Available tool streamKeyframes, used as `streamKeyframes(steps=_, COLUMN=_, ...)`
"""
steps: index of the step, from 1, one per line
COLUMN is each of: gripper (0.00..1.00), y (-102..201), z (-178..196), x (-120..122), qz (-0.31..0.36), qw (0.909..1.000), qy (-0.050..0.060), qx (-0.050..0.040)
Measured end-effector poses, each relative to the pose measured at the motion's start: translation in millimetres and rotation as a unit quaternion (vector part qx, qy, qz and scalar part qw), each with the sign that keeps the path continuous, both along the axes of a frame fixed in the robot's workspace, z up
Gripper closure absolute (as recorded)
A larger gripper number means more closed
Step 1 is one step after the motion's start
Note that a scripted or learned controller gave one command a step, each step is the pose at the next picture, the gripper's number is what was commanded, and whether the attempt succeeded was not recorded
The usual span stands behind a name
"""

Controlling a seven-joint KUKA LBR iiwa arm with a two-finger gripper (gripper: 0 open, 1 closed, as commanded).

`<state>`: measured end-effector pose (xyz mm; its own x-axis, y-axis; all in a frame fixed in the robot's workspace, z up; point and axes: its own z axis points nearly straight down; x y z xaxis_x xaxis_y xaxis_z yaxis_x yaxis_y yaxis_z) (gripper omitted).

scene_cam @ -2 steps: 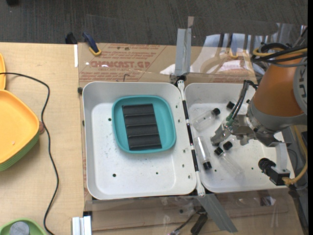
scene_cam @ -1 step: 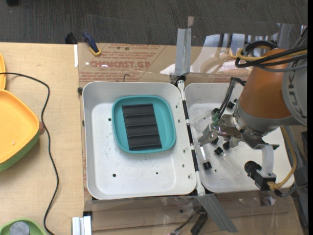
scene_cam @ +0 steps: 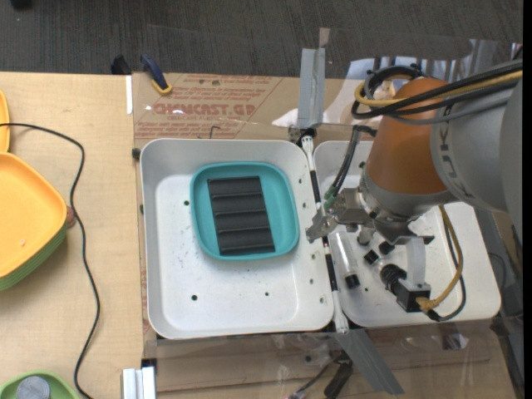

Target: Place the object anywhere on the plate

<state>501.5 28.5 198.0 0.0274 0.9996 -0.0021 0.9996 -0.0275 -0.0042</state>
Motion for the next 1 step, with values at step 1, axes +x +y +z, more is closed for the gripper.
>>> streamKeyframes(steps=1, gripper=0.0, y=-21.2, z=-8.4, x=24.0, qz=-0.002, qw=1.0, qy=0.0, qx=-0.0002)
